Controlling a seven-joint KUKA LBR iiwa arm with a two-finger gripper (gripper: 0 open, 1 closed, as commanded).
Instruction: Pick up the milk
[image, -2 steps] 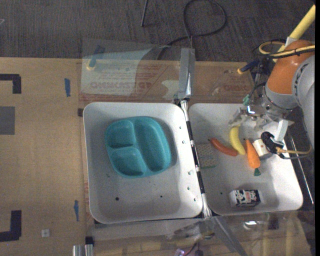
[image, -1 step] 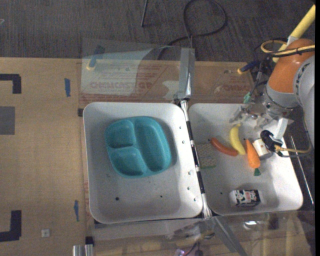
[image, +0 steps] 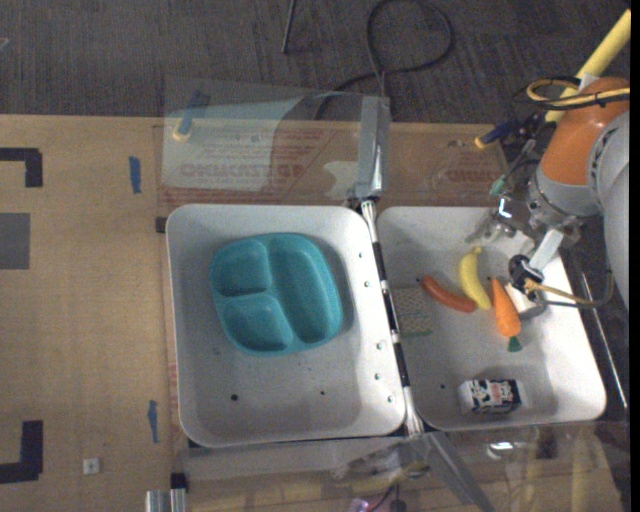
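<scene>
A: While the teal divided plate (image: 280, 290) is left alone, where is the milk carton (image: 491, 394) found?

B: On its side near the right bin's (image: 440, 395) front wall, well apart from the banana (image: 474, 278). How far the hand (image: 510, 228) is opened cannot be told. It is best opened wide, then lowered squarely across the carton's narrow sides.

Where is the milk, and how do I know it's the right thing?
Look in the white bin on the picture's right. Go to its bottom edge, where the milk lies alone. It is a small boxy white carton with dark patches, unlike the orange carrot and yellow banana farther up.
</scene>
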